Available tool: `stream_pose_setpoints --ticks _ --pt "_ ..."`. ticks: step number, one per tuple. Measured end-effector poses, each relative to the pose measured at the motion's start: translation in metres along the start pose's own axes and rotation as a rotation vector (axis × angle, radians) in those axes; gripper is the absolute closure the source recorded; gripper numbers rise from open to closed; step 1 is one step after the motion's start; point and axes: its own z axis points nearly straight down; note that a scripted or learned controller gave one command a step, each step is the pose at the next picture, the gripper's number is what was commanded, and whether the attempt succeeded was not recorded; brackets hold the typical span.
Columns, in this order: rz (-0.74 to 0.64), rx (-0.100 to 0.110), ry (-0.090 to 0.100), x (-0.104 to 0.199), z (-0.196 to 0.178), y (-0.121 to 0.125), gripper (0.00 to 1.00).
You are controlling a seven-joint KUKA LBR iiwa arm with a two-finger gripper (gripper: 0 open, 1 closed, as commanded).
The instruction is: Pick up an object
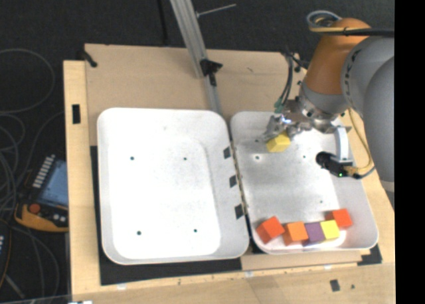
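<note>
The end effector hung over the right bin, pinching a yellow block that appeared raised off the floor. The pick looked mostly complete; only a clear lift remained. Five blocks sat along the near wall.

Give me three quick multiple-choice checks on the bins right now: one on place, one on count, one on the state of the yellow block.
1. Where do the blocks sit in a row?
A. right bin, near edge
B. left bin, centre
C. on the bench

2. How many blocks are in that row?
A. two
B. five
C. eight

3. Where is the yellow block?
A. in the row
B. at the gripper, at the far end of the right bin
C. in the left bin

Answers: 1 A, the row lies along the right bin's near wall. 2 B, two red, one orange, one purple, one yellow. 3 B, it shows just below the gripper.
</note>
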Motion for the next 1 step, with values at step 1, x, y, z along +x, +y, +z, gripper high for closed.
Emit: stream_pose_setpoints --ticks 1 --pt "-0.002 -0.001 0.002 0.0964 -0.0473 0.0146 1.00"
